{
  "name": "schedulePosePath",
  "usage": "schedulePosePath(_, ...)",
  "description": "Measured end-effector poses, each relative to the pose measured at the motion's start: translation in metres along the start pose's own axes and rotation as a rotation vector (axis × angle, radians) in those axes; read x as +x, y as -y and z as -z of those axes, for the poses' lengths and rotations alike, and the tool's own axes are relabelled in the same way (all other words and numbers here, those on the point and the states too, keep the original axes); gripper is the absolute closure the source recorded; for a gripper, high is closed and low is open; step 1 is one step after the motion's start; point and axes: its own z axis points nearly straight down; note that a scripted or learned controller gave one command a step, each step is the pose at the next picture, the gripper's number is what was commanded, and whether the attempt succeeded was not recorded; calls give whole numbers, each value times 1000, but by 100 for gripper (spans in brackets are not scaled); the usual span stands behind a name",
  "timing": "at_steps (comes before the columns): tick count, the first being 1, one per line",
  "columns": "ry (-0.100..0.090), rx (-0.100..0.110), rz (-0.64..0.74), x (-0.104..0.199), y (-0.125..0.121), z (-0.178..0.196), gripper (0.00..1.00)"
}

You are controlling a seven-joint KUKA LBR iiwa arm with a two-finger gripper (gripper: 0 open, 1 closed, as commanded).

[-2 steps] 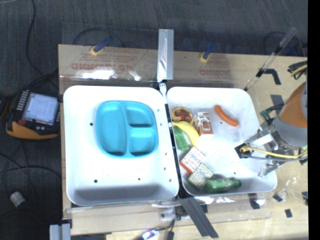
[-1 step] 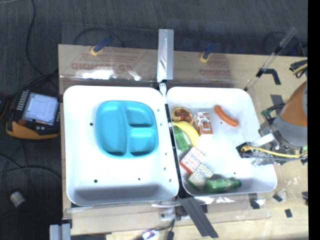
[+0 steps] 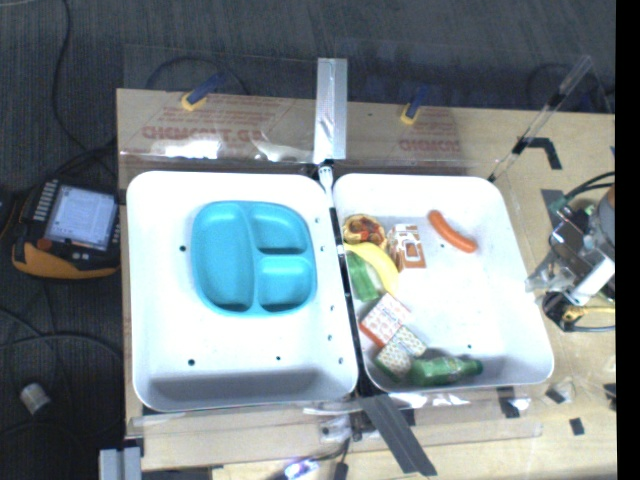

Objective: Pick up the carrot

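In the camera view, the carrot (image 3: 452, 231) is lying in the right bin (image 3: 500, 298), near its far wall, apart from the pile of items along the bin's left side. The gripper (image 3: 577, 286) is sitting outside that bin, just past its right rim, well apart from the carrot; whether it is released or clenched, I cannot tell. A blue divided tray (image 3: 253, 256) is resting in the left bin (image 3: 160, 338). Both bins are standing on a brown bench (image 3: 480, 133) over dark carpet (image 3: 90, 28).
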Motion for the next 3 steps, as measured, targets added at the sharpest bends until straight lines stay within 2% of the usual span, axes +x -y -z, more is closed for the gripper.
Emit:
schedulePosePath(1, 1, -2, -141, 28, 14, 52, 100)
schedulePosePath(2, 1, -4, -63, 0, 0, 149, 100)
schedulePosePath(3, 1, -4, -139, 1, -2, 200, 100)
